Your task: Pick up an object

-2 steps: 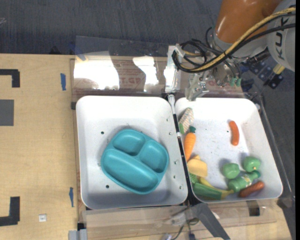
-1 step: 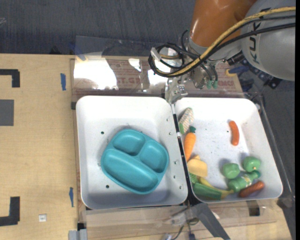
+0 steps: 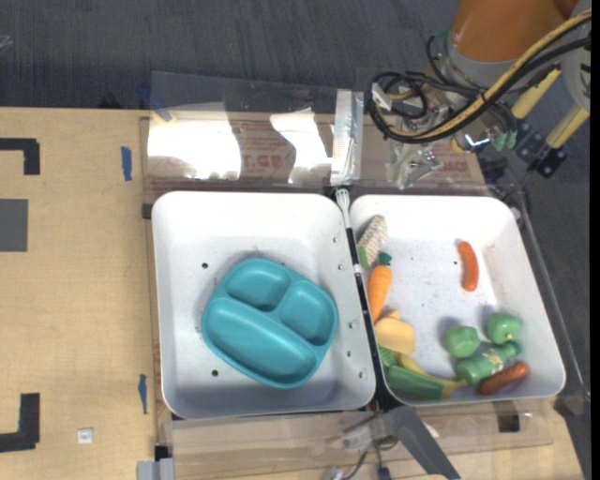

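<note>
Worktop (image 3: 66, 281) — tan board surface carrying two shallow white bins side by side.

Left bin (image 3: 187, 220): one teal divided plate (image 3: 270, 321), three compartments, lying flat near the bin's centre, slightly toward 5 o'clock.

Right bin (image 3: 497, 230): toy food items, most gathered along the 9 o'clock wall and the 5 o'clock corner.
- Corn cob (image 3: 373, 238), pale with a green husk, at 10 o'clock against the dividing wall.
- Carrot (image 3: 378, 289), orange, directly at 6 o'clock of the corn, touching the same wall.
- Yellow piece (image 3: 396, 333), at 6 o'clock of the carrot; exact kind not legible.
- Long green vegetable (image 3: 412, 380), lying along the 6 o'clock edge with a yellow tip toward 3 o'clock.
- Orange-red sausage (image 3: 468, 264), alone at 2 o'clock, well apart from the rest.
- Green pepper (image 3: 460, 340) and a second green pepper (image 3: 503, 327), near each other at 4 o'clock.
- Red-brown sausage (image 3: 504, 377), at 5 o'clock, just beside a small green piece (image 3: 476, 366).

My arm (image 3: 497, 28) — orange band and yellow-black cabling visible at 1 o'clock of the frame, beyond the right bin's far rim. My end effector (image 3: 418, 169) appears as a metallic part above that rim; I cannot tell whether it is released or clenched. Nothing is seen between its parts; all objects lie in the bins.
</note>
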`<state>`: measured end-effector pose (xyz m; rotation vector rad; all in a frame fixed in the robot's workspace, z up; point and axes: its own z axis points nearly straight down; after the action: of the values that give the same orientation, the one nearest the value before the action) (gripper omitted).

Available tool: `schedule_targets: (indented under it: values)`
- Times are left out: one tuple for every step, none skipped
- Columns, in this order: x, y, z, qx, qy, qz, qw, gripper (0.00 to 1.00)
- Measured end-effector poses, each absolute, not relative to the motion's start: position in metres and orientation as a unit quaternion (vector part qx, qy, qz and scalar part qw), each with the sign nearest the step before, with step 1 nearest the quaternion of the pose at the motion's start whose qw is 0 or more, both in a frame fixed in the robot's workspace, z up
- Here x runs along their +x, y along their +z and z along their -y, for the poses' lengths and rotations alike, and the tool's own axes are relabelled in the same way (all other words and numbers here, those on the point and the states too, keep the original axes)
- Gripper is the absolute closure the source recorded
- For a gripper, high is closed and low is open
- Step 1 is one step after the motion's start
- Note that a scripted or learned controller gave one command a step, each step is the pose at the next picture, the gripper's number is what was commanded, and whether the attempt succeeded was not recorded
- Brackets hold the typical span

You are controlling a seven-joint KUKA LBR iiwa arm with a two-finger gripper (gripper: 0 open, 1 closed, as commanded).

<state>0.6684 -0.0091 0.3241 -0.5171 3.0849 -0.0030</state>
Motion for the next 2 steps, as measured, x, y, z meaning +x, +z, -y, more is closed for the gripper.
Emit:
schedule_targets:
  values:
    - [0.668,0.289,0.033,-0.265,0.0002,-0.964,0.003,1.00]
    - [0.668,0.298,-0.003,-0.257,0.0003,-0.966,0.006,1.00]
